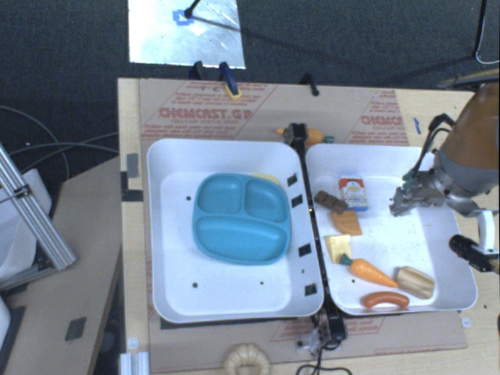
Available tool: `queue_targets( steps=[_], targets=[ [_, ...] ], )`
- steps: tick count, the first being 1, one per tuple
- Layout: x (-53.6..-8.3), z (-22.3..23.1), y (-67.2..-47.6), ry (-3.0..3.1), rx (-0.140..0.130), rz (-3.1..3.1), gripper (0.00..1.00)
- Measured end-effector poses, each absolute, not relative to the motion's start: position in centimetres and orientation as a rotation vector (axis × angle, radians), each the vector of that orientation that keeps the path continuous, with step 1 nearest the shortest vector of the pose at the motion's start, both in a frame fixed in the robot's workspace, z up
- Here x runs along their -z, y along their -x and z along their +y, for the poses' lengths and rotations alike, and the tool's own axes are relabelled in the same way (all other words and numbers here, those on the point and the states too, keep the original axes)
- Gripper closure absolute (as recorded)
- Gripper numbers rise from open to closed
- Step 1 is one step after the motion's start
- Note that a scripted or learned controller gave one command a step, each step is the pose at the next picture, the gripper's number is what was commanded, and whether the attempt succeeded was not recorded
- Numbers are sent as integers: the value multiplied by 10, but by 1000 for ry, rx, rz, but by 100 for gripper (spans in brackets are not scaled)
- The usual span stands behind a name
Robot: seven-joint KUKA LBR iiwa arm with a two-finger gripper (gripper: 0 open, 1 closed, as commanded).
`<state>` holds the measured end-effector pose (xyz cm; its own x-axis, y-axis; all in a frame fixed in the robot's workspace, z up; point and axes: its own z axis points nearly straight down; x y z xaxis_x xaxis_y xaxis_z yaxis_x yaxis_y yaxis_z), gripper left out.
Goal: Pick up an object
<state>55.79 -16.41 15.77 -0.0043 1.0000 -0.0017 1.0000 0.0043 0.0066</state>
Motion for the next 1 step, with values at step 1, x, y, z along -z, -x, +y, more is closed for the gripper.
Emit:
queue_targets(
  steps=[1],
  targets=[
    [-210, -160, -549, -2214, -3, 2224, 100]
  ],
)
